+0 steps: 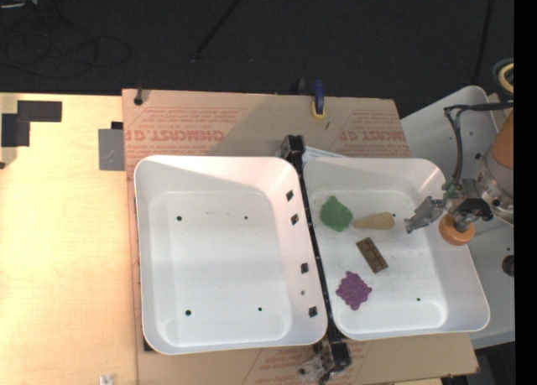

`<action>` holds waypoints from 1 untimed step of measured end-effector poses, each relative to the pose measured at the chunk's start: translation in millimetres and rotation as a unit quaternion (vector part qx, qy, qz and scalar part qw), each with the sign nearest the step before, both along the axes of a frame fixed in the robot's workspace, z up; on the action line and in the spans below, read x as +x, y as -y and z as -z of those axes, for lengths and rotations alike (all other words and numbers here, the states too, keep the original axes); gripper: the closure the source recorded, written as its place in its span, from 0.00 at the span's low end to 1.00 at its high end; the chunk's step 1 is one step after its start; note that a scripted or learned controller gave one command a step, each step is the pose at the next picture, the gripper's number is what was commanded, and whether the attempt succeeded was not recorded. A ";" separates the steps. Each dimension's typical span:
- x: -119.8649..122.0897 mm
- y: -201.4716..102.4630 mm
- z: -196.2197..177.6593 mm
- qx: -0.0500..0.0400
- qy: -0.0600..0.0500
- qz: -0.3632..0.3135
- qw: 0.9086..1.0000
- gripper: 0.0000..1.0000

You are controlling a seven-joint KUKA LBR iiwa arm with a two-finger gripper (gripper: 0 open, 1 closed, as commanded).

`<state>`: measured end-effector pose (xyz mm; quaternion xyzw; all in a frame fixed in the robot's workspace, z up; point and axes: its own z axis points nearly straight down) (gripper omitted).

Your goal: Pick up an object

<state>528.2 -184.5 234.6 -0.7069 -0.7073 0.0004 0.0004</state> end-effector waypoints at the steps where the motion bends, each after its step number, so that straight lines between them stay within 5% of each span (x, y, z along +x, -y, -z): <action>1: -0.1 0.7 -9.7 0.000 -0.001 0.000 1.000 1.00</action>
